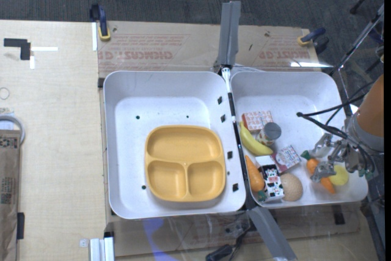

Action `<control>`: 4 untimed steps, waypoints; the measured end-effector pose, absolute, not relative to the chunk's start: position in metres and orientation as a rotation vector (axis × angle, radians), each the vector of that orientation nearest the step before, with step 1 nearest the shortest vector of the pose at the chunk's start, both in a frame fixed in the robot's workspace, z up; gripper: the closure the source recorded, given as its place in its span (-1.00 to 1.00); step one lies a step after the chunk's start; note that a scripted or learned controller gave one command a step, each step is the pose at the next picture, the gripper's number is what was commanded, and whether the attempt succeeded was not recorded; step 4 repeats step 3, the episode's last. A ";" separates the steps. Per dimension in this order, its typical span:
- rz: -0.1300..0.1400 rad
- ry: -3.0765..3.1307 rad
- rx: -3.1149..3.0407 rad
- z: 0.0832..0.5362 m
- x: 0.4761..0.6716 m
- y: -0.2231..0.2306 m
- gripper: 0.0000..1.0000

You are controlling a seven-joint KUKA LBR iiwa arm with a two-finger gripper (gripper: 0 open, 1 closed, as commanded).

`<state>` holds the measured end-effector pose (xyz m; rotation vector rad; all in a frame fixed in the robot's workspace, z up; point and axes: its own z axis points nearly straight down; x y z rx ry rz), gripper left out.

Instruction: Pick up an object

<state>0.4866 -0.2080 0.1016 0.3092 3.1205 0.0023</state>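
Orange and yellow toys heaped in right bin's near corner, gripper low over them, apparently placed for a grab. Finger state impossible to tell. Yellow tray alone in left bin.

Tray in left bin

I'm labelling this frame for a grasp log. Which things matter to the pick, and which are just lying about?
Job: gripper; orange and yellow pieces beside it; right bin.

Lying about: banana, carrot, egg, yellow tray, left bin.
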 end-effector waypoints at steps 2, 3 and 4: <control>0.002 3.134 0.200 0.187 0.479 -0.161 1.00; 0.001 3.128 0.245 0.237 0.520 -0.099 1.00; 0.001 3.128 0.245 0.237 0.520 -0.099 1.00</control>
